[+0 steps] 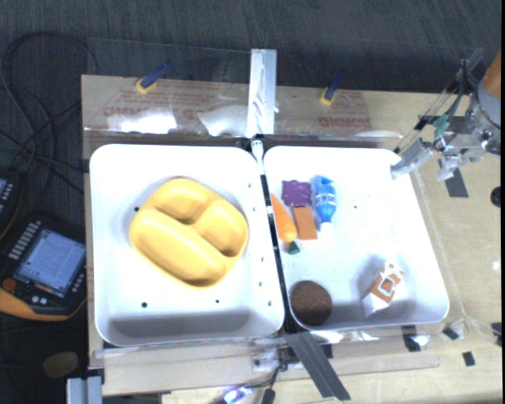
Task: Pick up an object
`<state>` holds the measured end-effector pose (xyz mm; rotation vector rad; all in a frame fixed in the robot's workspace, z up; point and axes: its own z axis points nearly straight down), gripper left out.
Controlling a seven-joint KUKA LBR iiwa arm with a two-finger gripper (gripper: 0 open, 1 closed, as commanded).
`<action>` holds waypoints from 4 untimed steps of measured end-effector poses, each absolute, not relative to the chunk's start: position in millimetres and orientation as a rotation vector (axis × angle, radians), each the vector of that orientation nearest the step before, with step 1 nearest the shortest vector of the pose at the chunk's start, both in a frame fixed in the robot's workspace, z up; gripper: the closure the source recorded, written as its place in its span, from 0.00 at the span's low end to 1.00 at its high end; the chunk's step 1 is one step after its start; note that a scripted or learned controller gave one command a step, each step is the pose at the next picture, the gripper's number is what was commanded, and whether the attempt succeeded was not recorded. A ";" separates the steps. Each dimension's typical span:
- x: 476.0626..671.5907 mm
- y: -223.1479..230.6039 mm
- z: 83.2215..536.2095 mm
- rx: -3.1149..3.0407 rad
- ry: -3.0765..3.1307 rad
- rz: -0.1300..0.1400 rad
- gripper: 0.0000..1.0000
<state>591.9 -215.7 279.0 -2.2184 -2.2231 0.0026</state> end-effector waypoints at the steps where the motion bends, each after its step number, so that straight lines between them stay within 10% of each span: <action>1: 668.7 -222.4 168.7 -2.177 -2.266 0.008 0.00; 3: 659.6 -103.6 88.9 -1.816 -2.575 -0.003 0.00; 4: 610.5 -109.6 89.4 -1.930 -2.490 -0.008 0.00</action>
